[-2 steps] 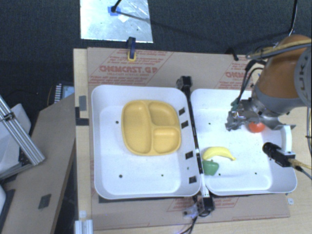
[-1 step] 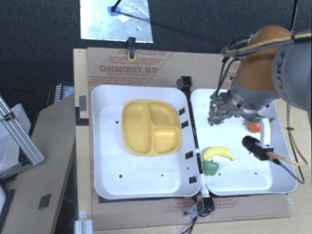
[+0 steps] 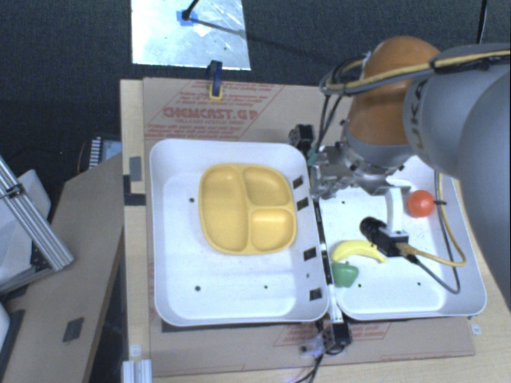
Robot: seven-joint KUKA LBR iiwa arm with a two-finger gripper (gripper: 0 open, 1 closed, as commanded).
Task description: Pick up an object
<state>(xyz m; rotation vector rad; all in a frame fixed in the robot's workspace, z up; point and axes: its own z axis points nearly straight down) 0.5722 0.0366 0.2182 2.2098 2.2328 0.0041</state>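
Nearest the camera, the front strip of a brown cardboard sheet (image 3: pixel 239 110) runs under two white bins. In the right bin (image 3: pixel 415 294), a small green piece (image 3: pixel 345 274) lies in the near left corner, touching or just beside a yellow banana (image 3: pixel 358 250). An orange ball (image 3: pixel 421 204) sits well apart, further back. The gripper (image 3: pixel 323 178) hangs low at that bin's far left corner, by the wall between the bins, apart from all three. Whether it is open or closed cannot be told. The grey arm (image 3: pixel 455 110) covers the bin's far right. The left bin (image 3: pixel 172 238) holds a yellow divided plate (image 3: pixel 243 210). Beyond the bench, a silvery sheet (image 3: pixel 192 22) lies on dark carpet (image 3: pixel 64 54).
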